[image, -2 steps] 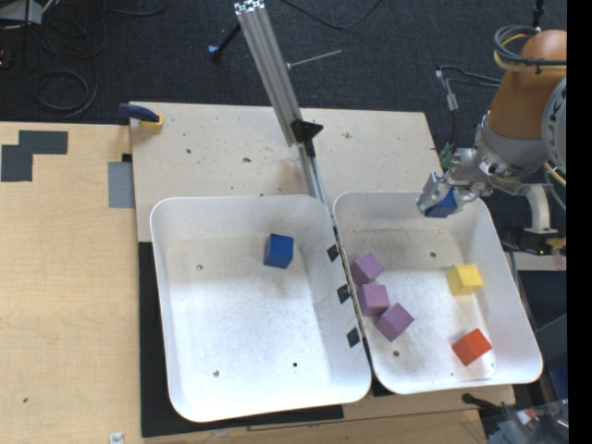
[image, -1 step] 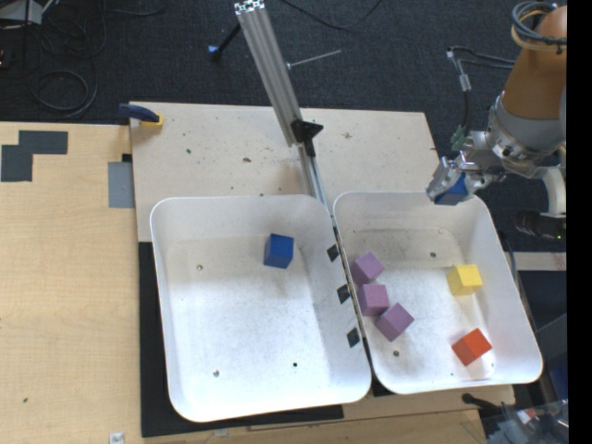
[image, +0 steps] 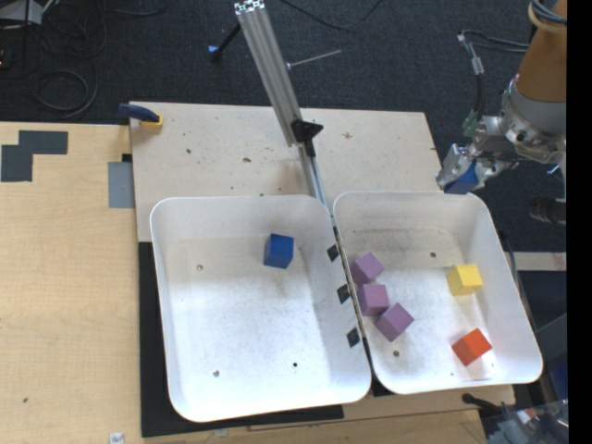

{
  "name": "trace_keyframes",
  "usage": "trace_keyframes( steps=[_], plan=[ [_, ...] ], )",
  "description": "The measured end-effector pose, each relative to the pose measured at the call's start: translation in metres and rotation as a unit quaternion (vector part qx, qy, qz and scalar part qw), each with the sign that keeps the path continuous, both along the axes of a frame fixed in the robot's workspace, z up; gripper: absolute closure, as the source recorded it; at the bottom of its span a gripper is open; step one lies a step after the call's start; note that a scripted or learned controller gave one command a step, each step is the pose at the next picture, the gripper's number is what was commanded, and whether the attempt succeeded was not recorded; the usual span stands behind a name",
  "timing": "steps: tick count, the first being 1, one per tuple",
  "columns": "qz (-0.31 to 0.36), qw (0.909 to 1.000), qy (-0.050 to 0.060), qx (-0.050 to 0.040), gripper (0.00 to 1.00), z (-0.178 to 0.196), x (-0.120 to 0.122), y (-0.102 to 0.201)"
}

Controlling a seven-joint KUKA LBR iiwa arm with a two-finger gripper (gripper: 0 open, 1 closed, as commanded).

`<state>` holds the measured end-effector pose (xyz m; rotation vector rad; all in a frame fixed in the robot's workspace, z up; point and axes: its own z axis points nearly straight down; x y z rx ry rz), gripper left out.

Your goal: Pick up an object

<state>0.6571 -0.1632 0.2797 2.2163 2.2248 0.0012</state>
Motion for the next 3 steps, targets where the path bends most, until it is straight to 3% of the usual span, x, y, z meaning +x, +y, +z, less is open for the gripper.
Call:
trace_keyframes(
  steps=[3],
  plan=[
    [0.000,1.0000,0.004,0.0013,1.00,-0.024,-0.029,0.166]
  ],
)
